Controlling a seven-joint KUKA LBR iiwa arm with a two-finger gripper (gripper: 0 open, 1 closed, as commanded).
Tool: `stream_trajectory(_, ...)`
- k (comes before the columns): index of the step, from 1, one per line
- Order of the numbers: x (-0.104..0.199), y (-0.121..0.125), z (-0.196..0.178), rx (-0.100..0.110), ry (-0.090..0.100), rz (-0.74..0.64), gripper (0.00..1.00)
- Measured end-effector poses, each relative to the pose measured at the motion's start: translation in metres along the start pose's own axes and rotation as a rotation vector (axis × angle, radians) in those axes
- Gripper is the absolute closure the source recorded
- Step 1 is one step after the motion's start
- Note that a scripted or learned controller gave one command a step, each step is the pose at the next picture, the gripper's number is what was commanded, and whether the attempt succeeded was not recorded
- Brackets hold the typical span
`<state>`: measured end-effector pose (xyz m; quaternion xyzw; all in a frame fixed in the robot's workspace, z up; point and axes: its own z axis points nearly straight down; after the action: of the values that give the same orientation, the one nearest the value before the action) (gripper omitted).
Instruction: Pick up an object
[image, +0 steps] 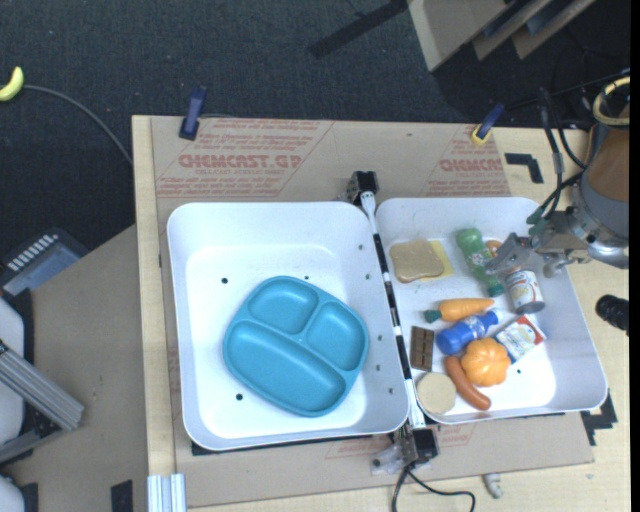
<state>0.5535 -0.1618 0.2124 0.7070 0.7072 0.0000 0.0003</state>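
One carrot (466, 309), long axis left-right

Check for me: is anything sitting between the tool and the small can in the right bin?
Nothing visible does. The tool hangs over the right bin, and the small can lies just below it in the view, with bare bin floor around the can's near side.

Left bin (190, 300): a divided tray (293, 345) is lying inside. Right bin (580, 350): toy foods are sitting clustered, my gripper (515, 255) hovering above them.
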Motion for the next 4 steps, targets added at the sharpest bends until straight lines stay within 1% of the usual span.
stream_trajectory(1,-0.016,0.045,0.116,0.000,0.000,-0.001,0.00)
stream_trajectory(2,-0.002,0.040,0.128,0.003,0.002,0.000,0.00)
stream_trajectory(3,0.029,-0.007,0.128,0.002,0.001,0.000,0.00)
stream_trajectory(4,0.058,-0.032,0.128,0.002,0.001,0.000,0.00)
